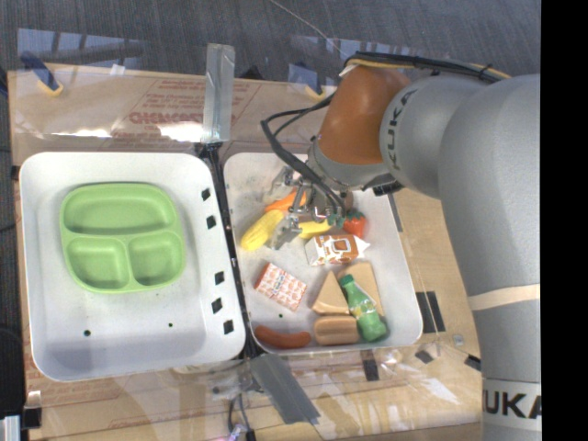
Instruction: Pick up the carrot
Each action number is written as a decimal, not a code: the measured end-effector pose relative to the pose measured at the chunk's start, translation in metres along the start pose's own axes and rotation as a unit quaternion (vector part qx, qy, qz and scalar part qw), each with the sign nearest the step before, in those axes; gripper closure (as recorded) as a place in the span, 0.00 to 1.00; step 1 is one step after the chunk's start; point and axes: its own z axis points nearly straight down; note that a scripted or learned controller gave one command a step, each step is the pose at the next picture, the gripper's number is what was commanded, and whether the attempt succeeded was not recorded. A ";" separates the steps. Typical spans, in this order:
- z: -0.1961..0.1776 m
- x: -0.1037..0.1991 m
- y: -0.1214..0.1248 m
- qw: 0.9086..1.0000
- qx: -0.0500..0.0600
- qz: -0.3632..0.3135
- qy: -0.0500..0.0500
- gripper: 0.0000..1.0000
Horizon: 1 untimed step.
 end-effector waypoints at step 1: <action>-0.014 -0.002 0.001 1.000 0.001 -0.004 -0.003 1.00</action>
